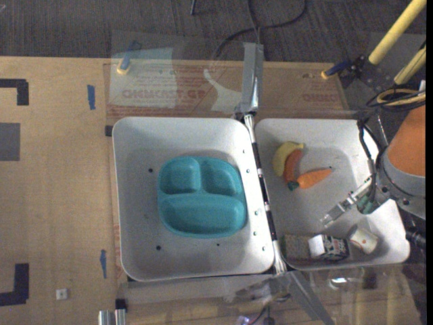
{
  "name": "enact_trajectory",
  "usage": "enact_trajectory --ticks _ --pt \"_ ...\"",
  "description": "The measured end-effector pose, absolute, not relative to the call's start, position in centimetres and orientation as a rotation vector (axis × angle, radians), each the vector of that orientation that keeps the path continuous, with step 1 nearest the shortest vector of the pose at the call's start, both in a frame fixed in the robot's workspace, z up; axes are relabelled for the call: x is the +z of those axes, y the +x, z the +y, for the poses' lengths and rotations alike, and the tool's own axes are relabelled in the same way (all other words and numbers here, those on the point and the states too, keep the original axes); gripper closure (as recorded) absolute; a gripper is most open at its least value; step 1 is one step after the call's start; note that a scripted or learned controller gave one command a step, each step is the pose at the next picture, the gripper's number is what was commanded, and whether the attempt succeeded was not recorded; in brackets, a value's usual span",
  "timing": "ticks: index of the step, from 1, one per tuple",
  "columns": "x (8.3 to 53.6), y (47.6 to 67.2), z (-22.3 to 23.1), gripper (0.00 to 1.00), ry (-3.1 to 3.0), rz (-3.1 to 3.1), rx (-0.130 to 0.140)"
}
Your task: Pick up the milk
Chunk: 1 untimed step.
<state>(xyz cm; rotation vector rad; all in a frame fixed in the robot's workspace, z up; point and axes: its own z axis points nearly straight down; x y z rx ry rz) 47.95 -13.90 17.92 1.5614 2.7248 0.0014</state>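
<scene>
Approach step, nothing grasped yet. What I take for the milk [329, 246], a small printed carton, lies flat against the near wall of the right bin [352, 147]. The fingers [336, 212] hang above the bin floor, just up from the carton and apart from it; I can't tell whether they're open or closed. Next move, I'd judge: shift toward the near wall, descend over the carton, and watch the wall for clearance.
</scene>
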Motion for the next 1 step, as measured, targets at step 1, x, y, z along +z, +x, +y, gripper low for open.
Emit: enact_trajectory --ticks 1 --pt "16.06 47.97 -20.78 0.0 1.47 2.771 0.0"
